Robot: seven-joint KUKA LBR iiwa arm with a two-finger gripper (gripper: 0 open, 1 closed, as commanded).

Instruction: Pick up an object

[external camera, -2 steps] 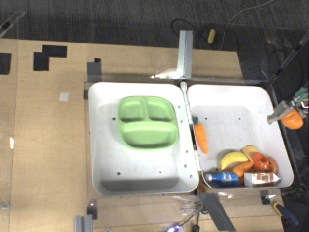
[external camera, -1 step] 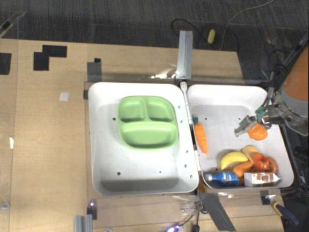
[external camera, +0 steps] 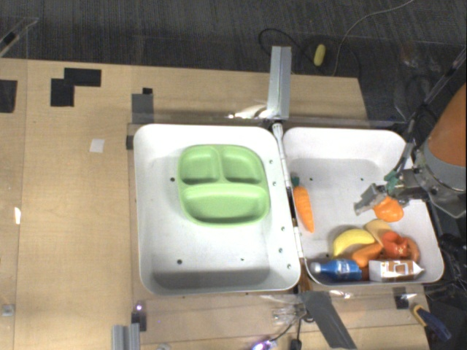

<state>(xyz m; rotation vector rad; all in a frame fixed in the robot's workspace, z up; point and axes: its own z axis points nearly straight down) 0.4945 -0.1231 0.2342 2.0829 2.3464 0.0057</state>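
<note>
Two shallow white bins sit side by side at the centre of a wooden bench. The left bin (external camera: 157,268) holds a green divided plate (external camera: 222,183) lying flat in its upper half, with two small compartments toward the top of the frame and one wide compartment below them.

The right bin (external camera: 343,148) holds the food items. A carrot (external camera: 303,208) lies against the bin's left wall — its long axis runs almost top to bottom in the frame, narrow tip toward the lower right, green stub at the upper end. In the lower right corner of this bin several things crowd together: a yellow banana (external camera: 352,239) curving left to right, a small orange piece (external camera: 367,253) just under it, a red-orange cluster (external camera: 400,246) to its right, a blue bottle (external camera: 338,270) lying on its side along the bottom wall, and a white carton (external camera: 395,270) beside the bottle, also lying lengthwise along that wall.

The gripper (external camera: 373,197) reaches in from the right edge of the frame, at mid-height in the right bin. A round orange fruit (external camera: 389,210) sits directly beneath its grey fingers, just above the banana pile. Whether the fingers are clenched on the fruit or merely over it cannot be told from this view.
</note>
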